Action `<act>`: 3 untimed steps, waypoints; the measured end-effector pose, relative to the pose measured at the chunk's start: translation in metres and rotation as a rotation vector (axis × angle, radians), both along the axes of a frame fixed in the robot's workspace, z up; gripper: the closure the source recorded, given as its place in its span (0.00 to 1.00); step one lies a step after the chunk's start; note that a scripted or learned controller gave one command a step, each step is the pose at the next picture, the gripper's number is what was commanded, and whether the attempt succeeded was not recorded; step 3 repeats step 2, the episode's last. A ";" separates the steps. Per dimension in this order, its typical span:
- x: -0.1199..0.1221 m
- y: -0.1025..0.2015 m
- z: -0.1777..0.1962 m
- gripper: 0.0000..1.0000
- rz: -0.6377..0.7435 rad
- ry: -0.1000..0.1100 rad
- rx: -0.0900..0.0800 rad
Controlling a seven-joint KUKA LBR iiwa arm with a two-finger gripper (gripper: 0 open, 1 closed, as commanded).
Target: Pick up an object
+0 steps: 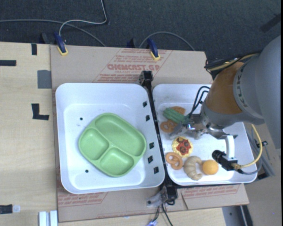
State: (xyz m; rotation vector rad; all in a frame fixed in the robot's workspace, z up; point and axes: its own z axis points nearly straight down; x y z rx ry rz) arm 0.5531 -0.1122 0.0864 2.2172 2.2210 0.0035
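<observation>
Two shallow white bins side by side on the surface (19, 126): left bin (66, 102) well away from the gripper (191, 126), right bin (247, 173) beneath it. One green divided plate (112, 145) with three compartments, alone in the left bin, far to the gripper's left across the divider.

Six small food toys counted around the gripper in the right bin: one green vegetable piece (173, 115) touching or just beside the gripper on its left, one orange piece (178, 109) just behind that green one, one small pretzel (168, 125) a little further left, one pizza slice (183, 146) just below the gripper, one second pretzel (173, 160) below and left, one croissant (193, 167) further below, one orange fruit (210, 167) touching the croissant's right side. Seven, then, with the fruit.

Gripper low over the upper middle of the right bin, fingers hidden by wrist and cables; whether released or clenched cannot be told, nothing seen between the fingers.

Red printing on the cardboard sheet (127, 67) beyond the bins, reading roughly "CHEMCAST GP", smaller lines illegible. Two blue-and-yellow clamps (61, 45) on the cardboard's far edge. Grey arm (269, 79) with orange band covering the right bin's far corner
</observation>
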 end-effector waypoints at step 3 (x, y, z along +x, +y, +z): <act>0.094 0.007 0.009 1.00 0.001 0.002 -0.002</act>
